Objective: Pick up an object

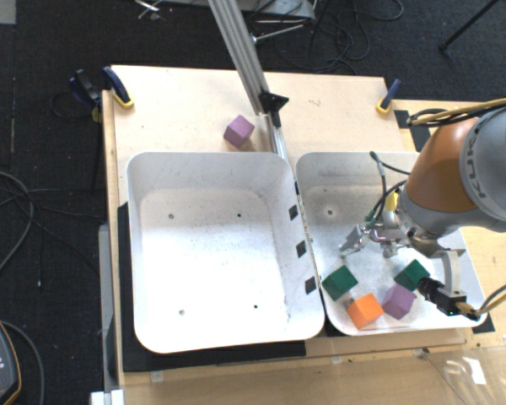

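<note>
In the right bin [333, 169], my gripper [371, 241] hangs low over the bin floor, its metal fingers [352, 244] spread open and nothing between them. A green cube [340, 281] lies just in front of it and to the left. A darker green cube [411, 273] sits to its front right, partly under the wrist. An orange cube [364, 310] and a purple cube [398, 301] rest side by side by the bin's front wall.
The left bin [152, 226] stands beside the right one. Another purple cube [239, 131] lies on the bench behind the left bin. A slanted metal bar [240, 45] crosses the back. Clamps [118, 87] grip the bench's far corners.
</note>
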Available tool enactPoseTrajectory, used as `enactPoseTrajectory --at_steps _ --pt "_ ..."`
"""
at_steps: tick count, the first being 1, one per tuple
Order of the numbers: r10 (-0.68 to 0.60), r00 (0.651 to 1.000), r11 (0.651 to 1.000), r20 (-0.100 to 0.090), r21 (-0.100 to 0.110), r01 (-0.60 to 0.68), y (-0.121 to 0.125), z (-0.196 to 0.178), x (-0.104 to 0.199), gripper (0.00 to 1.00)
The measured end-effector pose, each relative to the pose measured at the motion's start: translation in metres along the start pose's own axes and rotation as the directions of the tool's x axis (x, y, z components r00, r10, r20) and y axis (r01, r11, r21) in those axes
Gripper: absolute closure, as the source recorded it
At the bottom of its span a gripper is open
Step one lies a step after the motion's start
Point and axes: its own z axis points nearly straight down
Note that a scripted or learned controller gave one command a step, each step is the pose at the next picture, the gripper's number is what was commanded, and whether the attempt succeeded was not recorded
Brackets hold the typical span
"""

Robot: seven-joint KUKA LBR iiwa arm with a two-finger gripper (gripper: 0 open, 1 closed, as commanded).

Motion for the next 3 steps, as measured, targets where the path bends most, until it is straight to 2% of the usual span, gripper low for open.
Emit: enactPoseTrajectory --at_steps 3 --pt "0.0 1.0 1.0 -0.002 -0.001 0.0 -0.0001 -0.002 0.0003 0.0"
